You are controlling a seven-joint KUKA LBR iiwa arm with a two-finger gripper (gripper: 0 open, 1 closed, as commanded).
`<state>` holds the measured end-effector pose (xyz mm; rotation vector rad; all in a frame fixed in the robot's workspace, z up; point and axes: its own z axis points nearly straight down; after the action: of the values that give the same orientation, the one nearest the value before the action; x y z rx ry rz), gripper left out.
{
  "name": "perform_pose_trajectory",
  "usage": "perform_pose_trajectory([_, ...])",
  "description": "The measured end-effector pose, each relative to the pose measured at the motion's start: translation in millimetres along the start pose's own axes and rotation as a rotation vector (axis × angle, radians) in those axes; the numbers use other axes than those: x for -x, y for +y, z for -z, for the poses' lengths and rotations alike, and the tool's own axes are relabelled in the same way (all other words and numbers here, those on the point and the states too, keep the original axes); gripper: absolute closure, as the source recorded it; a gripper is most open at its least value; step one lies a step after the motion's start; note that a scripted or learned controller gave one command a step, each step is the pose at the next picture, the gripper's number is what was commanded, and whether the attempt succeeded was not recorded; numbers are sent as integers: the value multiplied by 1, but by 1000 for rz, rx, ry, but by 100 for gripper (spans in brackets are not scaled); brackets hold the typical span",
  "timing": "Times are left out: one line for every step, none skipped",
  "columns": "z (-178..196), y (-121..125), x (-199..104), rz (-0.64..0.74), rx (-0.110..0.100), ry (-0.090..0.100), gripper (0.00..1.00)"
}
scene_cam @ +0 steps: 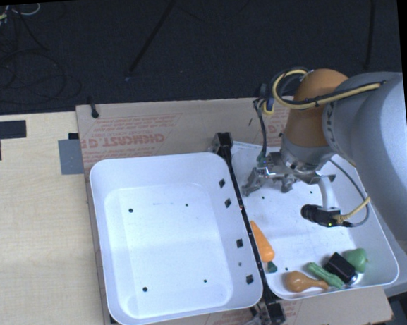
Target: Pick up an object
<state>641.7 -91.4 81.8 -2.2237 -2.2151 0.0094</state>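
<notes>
My gripper [269,181] hangs over the far left part of the right bin [380,238], below the arm's orange band [317,106]. Nothing shows in its grasp. An orange carrot-shaped piece [261,240] lies against the bin's left wall, nearer the camera than the gripper and apart from it. A small dark green bit [271,266] sits just below it. Along the near edge lie a tan pear-shaped object [302,280], a long green object [324,273], a black block [339,267] and a round green object [355,257].
The left bin [104,202] stands beside the right one, with a black divider strip [240,212] between them. A black connector with a yellow cable [323,215] hangs from the wrist over the right bin's middle. Cardboard lies under both bins.
</notes>
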Motion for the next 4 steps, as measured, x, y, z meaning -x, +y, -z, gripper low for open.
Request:
perform_pose_trajectory([16,1,-1,-1,3,2,100])
perform_pose_trajectory([174,4,-62,11,23,4,100])
perform_pose_trajectory([174,-47,-136,11,1,6,100])
perform_pose_trajectory([184,-37,-214,12,5,5,100])
